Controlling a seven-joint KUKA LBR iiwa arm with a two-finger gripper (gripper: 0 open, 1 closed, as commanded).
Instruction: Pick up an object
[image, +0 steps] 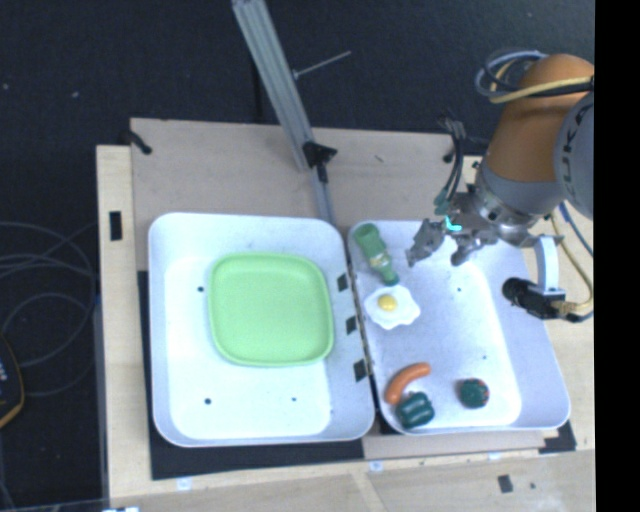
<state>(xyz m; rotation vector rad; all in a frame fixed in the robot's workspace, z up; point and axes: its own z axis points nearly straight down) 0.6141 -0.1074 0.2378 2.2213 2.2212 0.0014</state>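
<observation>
My gripper (440, 250) hangs over the far part of the right bin (535, 375), its two fingers spread apart with nothing between them. Just left of it a green bottle (374, 250) lies by the bin's far left corner. A fried egg toy (391, 307) rests nearer, below the bottle. At the bin's near end lie an orange sausage (407, 379), a green pepper (415, 409) and a dark green round piece with a red spot (473, 393).
The left bin (175, 330) holds a light green square plate (270, 308). A grey metal pole (285, 90) slants down to the divider between the bins. Bare white floor lies in the right bin's middle and right side.
</observation>
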